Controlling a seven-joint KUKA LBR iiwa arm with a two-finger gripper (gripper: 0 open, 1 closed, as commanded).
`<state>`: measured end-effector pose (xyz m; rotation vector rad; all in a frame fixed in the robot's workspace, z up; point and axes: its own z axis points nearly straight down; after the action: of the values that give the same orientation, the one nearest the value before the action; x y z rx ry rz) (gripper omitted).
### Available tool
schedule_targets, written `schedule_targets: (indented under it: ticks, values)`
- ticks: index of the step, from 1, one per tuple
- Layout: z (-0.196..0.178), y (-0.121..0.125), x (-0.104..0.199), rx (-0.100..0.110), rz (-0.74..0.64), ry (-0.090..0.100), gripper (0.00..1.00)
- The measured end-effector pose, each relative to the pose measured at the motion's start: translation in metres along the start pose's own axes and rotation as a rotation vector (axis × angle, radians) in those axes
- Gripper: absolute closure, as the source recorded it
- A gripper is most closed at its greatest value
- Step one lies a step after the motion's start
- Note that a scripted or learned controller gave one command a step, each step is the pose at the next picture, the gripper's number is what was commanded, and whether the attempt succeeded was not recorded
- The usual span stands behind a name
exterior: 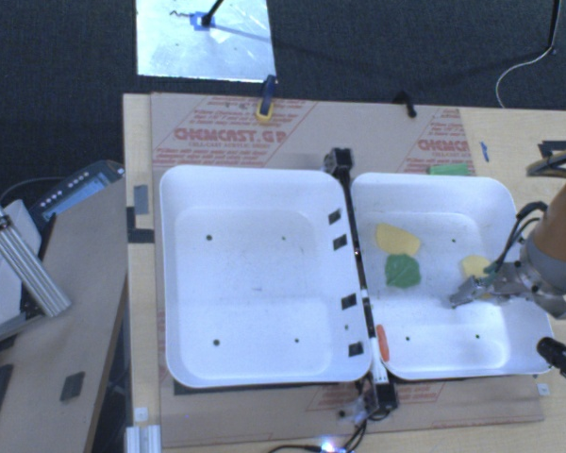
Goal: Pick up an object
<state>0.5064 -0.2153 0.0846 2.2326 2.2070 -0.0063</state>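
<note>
Dark carpet is surrounding a bench carrying two bins side by side. Left bin is lying bare at frame centre-left. Right bin is holding three pieces grouped near its middle, within the arm's reach: yellow piece, green piece just below it, small yellow piece further right. Gripper is hovering low beside that last piece, grasping nothing; fingers look parted.
</note>
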Motion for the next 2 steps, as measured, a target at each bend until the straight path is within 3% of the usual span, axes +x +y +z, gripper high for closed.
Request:
schedule_targets:
  ticks: [1,2]
  values:
    - [-0.011,0.005,0.009,-0.005,-0.013,0.003,1.0]
    - [0.0,0.057,0.08,-0.006,-0.024,0.007,1.0]
